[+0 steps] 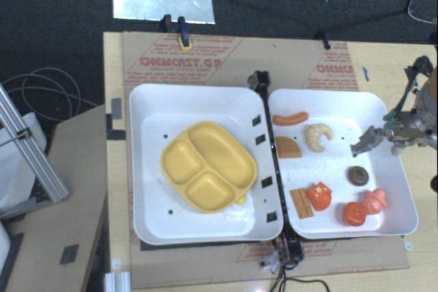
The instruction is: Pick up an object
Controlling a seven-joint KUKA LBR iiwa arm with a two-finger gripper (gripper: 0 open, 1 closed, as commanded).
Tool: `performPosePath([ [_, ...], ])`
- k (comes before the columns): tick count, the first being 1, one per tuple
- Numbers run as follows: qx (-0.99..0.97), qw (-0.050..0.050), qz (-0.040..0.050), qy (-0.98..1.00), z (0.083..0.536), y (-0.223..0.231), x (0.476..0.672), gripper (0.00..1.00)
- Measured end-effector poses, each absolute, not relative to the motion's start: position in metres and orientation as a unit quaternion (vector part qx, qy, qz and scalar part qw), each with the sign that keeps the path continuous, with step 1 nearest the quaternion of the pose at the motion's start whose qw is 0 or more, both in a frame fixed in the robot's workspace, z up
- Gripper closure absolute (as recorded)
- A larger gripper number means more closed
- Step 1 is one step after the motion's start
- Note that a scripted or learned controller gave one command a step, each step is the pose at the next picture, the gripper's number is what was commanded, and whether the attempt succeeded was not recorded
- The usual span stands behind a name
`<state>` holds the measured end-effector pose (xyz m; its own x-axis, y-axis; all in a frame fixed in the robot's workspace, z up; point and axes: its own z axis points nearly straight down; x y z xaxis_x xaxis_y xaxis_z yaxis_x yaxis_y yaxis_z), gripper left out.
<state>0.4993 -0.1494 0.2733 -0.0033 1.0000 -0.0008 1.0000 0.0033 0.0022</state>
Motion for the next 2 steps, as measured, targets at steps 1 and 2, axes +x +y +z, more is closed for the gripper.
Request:
performPosePath([
  [1, 0.704, -0.004, -0.0012, 0.710, 0.164, -0.096, 0.485, 0.00],
  [2, 0.707, 0.000, 0.0018, 0.707, 0.082, -0.094, 0.488, 0.00],
])
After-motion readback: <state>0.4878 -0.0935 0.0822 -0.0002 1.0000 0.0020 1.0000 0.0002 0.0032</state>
